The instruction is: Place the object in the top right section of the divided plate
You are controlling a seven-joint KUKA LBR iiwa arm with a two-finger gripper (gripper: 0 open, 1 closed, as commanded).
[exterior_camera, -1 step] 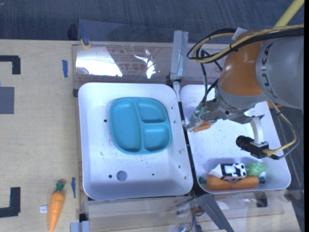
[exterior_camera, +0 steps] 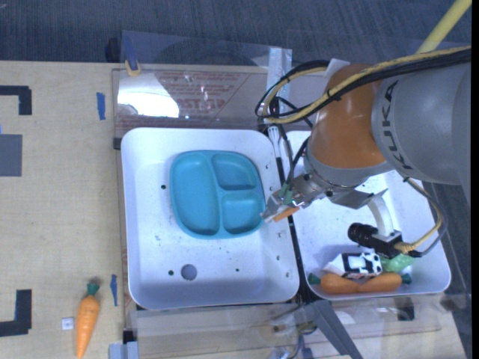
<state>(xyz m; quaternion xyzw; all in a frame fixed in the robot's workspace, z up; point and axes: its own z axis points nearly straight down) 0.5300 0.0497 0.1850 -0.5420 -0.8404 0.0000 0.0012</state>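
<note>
— Gripper (exterior_camera: 283,203) sits at the divided plate's (exterior_camera: 196,200) right rim; we see a small orange object (exterior_camera: 284,214) clamped in it, long axis pointing left-down.

— Then our top right section (exterior_camera: 234,172) lies just up-left of it.

Floor (exterior_camera: 187,6): dark blue-grey carpet along the top of the view. Desk (exterior_camera: 52,200): pale wood-grain surface at left, marked with black angle brackets (exterior_camera: 21,99) and short strips of blue tape (exterior_camera: 100,105). A clear plastic sheet (exterior_camera: 202,88) lies at the desk's far edge, catching glare. Lighting is even and bright.
</note>
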